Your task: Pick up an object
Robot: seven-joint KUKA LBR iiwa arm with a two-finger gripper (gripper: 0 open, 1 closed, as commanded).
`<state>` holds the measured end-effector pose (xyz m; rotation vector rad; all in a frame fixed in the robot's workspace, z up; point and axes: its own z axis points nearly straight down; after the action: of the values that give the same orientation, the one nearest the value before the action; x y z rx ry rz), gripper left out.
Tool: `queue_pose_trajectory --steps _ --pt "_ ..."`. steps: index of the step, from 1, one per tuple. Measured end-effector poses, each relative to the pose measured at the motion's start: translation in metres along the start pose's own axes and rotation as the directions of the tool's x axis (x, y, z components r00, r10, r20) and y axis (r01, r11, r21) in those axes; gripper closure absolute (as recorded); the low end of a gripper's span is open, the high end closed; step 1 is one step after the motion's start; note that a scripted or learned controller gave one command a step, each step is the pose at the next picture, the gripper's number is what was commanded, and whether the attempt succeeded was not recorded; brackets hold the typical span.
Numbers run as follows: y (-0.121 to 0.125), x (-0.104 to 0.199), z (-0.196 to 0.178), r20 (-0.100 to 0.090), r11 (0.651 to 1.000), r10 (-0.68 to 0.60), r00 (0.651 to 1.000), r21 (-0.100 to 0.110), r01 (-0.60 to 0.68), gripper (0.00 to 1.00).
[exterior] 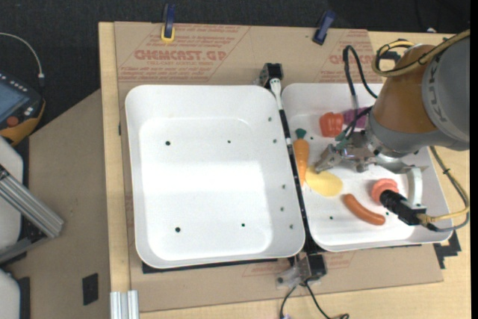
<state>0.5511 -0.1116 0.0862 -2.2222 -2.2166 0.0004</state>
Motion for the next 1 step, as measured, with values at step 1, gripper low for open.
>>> queue_pose_trajectory --steps 1 --pt "0.0028 0.0187 -0.0004 0.006 1.0 -0.002 1.0 -0.006 0.002 0.0"
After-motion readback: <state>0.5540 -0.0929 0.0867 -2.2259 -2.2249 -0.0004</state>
